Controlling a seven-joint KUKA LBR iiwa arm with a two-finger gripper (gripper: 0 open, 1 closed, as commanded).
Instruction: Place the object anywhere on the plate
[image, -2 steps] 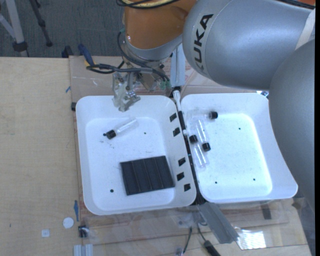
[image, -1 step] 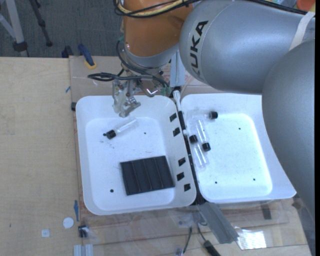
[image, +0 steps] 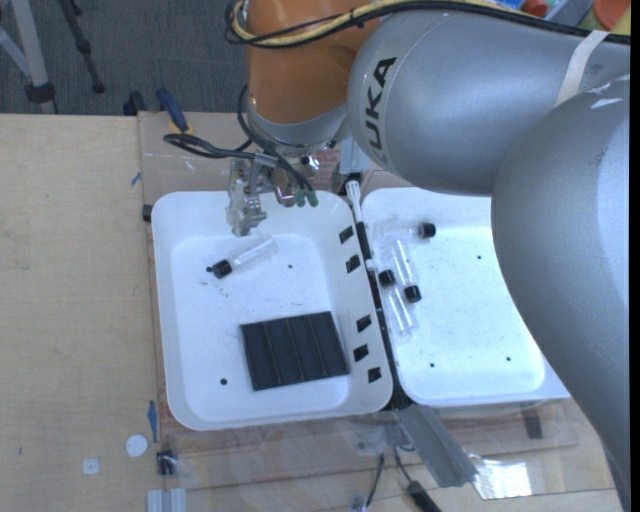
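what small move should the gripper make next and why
Probably lower the gripper a little and close on the clear plastic tube with the black cap. The tube lies loose on the floor of the left white bin just below the fingertips, not between them, and the ribbed black rectangular plate bears nothing yet.

The bulky grey arm with its orange band (image: 300, 60) is looming over the upper edge of the left shallow white bin (image: 180, 300), and its two-finger gripper (image: 246, 215) is hanging just above the small clear tube with a black cap (image: 238, 257), crowding that far corner. The dark ribbed rectangular plate (image: 295, 350) is taking up the near middle of the floor, leaving open white strips on both sides. Black clips (image: 360, 300) are lining the shared wall. In the right white bin (image: 520, 370), several clear tubes (image: 400, 280) are lying near that wall, while the arm is covering its right side.
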